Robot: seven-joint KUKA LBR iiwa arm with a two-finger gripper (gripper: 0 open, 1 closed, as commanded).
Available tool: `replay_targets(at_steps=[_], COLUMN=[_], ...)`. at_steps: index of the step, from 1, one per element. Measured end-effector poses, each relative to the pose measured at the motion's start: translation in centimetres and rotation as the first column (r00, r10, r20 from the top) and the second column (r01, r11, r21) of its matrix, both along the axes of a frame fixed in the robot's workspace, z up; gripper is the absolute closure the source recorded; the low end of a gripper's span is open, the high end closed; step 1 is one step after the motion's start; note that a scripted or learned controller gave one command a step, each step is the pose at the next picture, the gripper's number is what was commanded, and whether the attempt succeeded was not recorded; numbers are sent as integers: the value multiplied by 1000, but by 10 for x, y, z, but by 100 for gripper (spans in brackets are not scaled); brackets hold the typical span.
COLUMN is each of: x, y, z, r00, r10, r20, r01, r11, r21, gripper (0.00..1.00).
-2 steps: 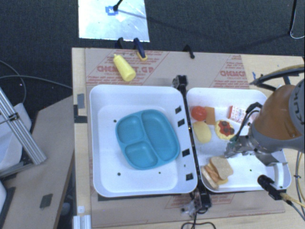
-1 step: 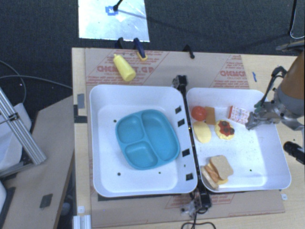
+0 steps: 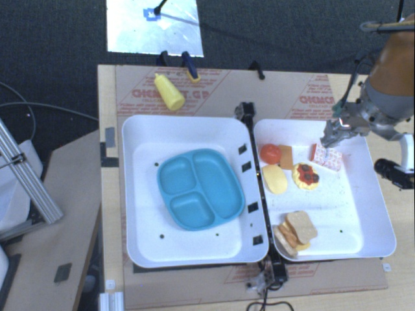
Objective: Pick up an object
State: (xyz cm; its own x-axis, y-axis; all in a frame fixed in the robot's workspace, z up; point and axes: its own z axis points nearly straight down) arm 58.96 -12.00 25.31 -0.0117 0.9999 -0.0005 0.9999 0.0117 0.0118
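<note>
Gripper [image 3: 332, 137] is seen over right bin [image 3: 363, 193], far edge; finger state can't be told. Pink-white packet [image 3: 326, 157] is lain just below it, at 6 o'clock; contact is unclear.

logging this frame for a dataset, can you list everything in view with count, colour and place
shallow plastic bins: 2, white, side by side on the bench
divided plastic tray: 1, light blue, three compartments, in the left bin
toy tomato: 1, red, right bin, upper left
toy cheese-like piece: 1, pale yellow, right bin, below the tomato
small round toy pizza: 1, yellow with red topping, right bin, middle
small packet: 1, pink and white, right bin, under the gripper
toy sandwich: 1, tan, right bin, lower left
squeeze bottle: 1, yellow, on the cardboard behind the left bin
arm's gripper: 1, grey, over the packet
</note>
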Motion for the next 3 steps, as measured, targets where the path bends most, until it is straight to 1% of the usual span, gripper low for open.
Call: replay_targets(at_steps=[1,2,3], x=[-72,-103,-103], y=[18,87,102], z=[-42,40,13], r00=[1000,1000,1000], r10=[-11,0,-5], r20=[-19,-4,-11], r01=[11,0,5], r11=[1000,1000,1000], r21=[3,3,1], gripper=[100,100,100])
